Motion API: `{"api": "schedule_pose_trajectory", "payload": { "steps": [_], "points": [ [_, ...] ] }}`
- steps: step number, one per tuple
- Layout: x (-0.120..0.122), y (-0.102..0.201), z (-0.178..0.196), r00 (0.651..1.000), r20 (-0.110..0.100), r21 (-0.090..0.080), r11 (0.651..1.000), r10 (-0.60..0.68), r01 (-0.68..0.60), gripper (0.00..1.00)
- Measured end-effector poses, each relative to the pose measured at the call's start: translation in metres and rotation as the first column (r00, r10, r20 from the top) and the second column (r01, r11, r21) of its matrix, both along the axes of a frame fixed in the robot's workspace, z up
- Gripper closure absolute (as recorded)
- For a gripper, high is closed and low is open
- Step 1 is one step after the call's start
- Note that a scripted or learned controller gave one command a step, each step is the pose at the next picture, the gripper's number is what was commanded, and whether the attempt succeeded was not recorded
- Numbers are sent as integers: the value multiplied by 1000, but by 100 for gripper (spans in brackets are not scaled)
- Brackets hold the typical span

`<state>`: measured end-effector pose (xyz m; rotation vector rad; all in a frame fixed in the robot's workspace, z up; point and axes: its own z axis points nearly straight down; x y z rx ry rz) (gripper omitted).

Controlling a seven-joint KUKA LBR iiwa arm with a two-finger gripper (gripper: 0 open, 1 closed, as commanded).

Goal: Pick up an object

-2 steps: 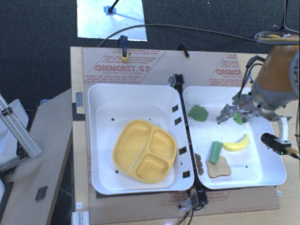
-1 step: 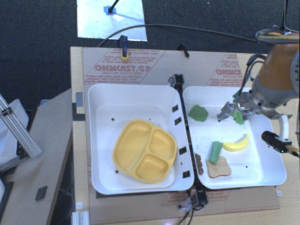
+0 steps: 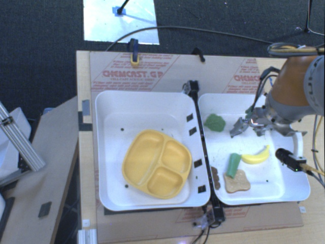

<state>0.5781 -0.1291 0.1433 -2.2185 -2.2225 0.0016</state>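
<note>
The right bin [image 3: 284, 189] holds a green leafy piece [image 3: 215, 122], a yellow banana [image 3: 256, 156], a green block [image 3: 233, 164], a slice of toast [image 3: 237, 182] and a small brown piece [image 3: 215, 177] by the divider. My gripper [image 3: 247, 125] hovers over the upper middle of this bin. It is just right of the green leafy piece and above the banana in the view. Nothing shows in its grasp.
A yellow divided plate [image 3: 157, 163] lies in the left bin [image 3: 117, 105]. A black divider with clips [image 3: 199, 136] separates the bins. The arm's orange band [image 3: 294, 80] and a black cable connector [image 3: 289, 160] hang over the right bin's right side.
</note>
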Motion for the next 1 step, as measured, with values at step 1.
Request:
{"api": "schedule_pose_trajectory", "payload": {
  "steps": [1],
  "points": [
    [0,1,-52,1000,-1,1,1000,-1,1,0]
  ]
}}
